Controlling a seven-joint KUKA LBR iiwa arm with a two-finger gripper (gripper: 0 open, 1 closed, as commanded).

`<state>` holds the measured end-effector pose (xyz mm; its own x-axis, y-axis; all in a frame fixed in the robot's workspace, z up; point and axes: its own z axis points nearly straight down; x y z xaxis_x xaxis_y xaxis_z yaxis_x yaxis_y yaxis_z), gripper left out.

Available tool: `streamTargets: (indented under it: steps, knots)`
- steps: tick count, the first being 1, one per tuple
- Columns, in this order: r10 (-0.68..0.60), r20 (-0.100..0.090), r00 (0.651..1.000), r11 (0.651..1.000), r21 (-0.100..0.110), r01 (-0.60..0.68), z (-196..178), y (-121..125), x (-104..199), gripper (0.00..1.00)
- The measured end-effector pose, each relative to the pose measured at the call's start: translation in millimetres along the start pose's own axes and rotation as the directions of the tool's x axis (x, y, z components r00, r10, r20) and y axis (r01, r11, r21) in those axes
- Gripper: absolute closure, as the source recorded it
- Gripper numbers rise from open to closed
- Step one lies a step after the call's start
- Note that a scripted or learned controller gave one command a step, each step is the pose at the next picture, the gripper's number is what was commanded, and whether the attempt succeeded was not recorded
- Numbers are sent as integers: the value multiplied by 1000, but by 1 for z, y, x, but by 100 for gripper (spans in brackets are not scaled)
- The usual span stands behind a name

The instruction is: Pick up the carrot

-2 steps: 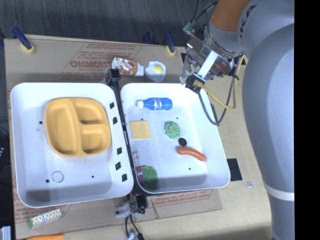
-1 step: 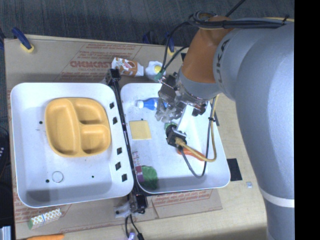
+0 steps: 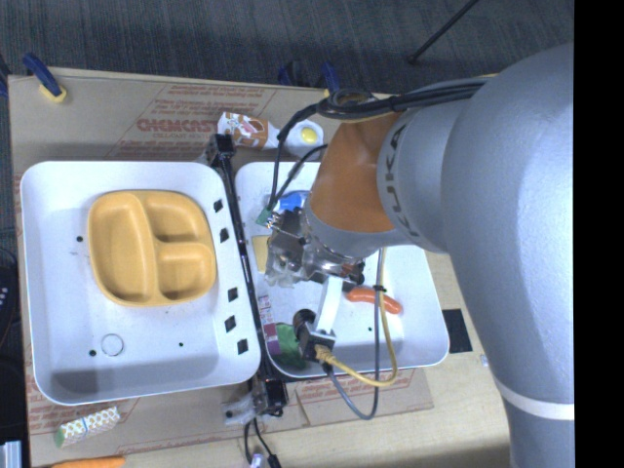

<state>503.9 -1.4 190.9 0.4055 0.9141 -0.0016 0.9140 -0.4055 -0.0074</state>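
Carrot (image 3: 373,299): lies in the right bin (image 3: 419,300), just right of the gripper (image 3: 285,261).
Gripper: low over that bin; grip state cannot be told, seemingly carrying nothing.

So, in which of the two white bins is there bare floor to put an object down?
The left white bin has bare floor along its near edge, below the yellow divided plastic tray, and a narrow strip on the tray's left. The right white bin is crowded: the grey arm and its tool cover the middle, with the orange carrot and yellow cable beside them.
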Motion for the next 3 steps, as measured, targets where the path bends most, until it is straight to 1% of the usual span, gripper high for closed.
streamTargets:
  steps: [1,2,3]
  knots:
    - [100,0,995,995,-3,-100,-26,-69,85,100]
    - [-73,0,997,997,-5,73,-61,-41,40,100]
    - [-460,2,888,888,-2,460,-71,-54,53,100]
